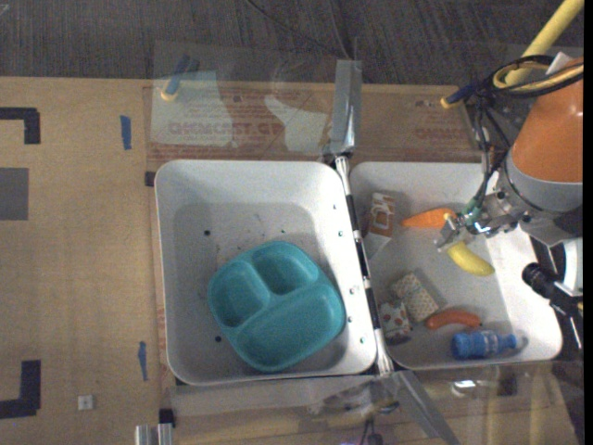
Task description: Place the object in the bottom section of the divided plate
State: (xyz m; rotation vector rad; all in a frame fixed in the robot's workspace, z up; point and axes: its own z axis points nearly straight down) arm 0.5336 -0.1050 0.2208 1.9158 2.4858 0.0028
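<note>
A teal divided plate (276, 306) lies in the left bin (185, 202), toward its front. Two small sections sit at its upper side and one large section at its lower right; nothing lies in any of them. My gripper (458, 231) hangs over the right bin (528, 295), between an orange carrot (426, 218) on its left and a yellow banana (471, 260) just below it. The gripper's tip sits close to both, and I cannot make out whether it touches either.
The right bin also holds a small carton (381, 213), two patterned packets (416, 295) (395, 319), an orange-red sausage (453, 319) and a blue bottle (484, 343). A metal divider (357, 248) separates the bins. The arm and cables fill the upper right.
</note>
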